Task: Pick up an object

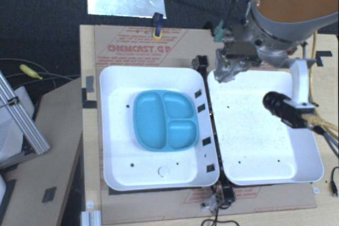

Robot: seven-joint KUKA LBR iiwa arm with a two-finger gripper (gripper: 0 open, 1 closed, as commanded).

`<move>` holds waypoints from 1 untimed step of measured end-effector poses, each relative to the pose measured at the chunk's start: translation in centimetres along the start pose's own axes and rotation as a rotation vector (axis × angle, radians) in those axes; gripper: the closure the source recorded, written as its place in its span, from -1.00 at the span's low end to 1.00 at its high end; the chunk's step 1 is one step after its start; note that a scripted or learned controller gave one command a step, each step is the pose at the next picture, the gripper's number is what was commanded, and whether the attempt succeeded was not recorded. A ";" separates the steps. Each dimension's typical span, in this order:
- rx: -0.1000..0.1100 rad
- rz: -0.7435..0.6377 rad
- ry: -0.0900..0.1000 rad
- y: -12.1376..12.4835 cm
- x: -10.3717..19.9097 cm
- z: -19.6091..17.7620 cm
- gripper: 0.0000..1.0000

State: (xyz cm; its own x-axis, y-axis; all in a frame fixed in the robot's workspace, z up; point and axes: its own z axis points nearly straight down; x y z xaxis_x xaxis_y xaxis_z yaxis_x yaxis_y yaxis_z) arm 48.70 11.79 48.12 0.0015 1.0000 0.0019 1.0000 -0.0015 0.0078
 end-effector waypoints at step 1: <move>0.008 -0.004 -0.002 -0.1 0.8 3.9 1.00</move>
State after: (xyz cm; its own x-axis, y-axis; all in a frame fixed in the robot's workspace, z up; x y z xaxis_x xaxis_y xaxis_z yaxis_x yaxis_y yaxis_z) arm 48.67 12.64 44.24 -0.0029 1.0000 0.0002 1.0000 0.0029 -0.0006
